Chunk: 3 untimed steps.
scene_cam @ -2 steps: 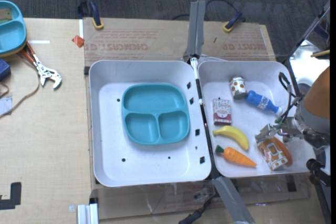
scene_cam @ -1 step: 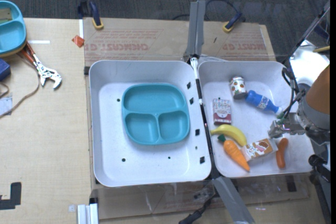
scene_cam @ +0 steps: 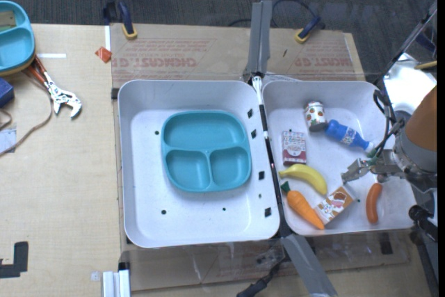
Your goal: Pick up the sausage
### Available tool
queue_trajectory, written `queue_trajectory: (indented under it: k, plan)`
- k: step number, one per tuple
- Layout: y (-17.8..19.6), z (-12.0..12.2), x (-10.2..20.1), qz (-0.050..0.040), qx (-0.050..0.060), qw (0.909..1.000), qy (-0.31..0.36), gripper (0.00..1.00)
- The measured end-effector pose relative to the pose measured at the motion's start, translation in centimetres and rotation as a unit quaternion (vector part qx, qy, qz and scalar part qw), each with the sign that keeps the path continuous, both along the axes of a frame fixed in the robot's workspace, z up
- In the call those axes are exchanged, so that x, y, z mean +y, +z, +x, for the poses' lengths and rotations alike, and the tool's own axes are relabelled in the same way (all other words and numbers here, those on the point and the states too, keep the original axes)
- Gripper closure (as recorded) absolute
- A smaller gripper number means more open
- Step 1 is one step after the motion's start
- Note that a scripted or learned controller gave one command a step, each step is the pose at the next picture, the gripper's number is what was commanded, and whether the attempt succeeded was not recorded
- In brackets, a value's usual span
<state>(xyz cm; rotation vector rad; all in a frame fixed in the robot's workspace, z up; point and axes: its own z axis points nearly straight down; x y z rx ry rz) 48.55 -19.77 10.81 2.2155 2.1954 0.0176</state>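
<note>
The sausage (scene_cam: pixel 373 204), a short orange-red link, lies upright in the view near the right bin's (scene_cam: pixel 334 88) front right corner. My gripper (scene_cam: pixel 366 170) hangs just above and slightly left of the sausage's far end, on the grey arm coming in from the right. Its fingers (scene_cam: pixel 351 173) look spread apart and open, with nothing between them. The sausage lies free on the bin floor.
Sharing the right bin are a banana (scene_cam: pixel 306 176), a carrot (scene_cam: pixel 304 209), a small carton (scene_cam: pixel 334 205) close left of the sausage, a red packet (scene_cam: pixel 294 147), a blue bottle (scene_cam: pixel 348 135) and a small can (scene_cam: pixel 315 115). A teal divided plate (scene_cam: pixel 206 151) sits in the left bin.
</note>
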Motion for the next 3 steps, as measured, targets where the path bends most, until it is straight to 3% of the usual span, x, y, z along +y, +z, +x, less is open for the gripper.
queue_trajectory:
  k: [1,2,3]
  plan:
    - [-1.6,-0.5,-1.4,0.0101,0.012,0.9995,-0.028,0.0]
    - [-0.7,-0.6,-1.7,0.0069,0.012,0.9994,-0.031,1.0]
    - [9.3,-0.7,2.3,0.0041,0.012,0.9978,-0.064,1.0]
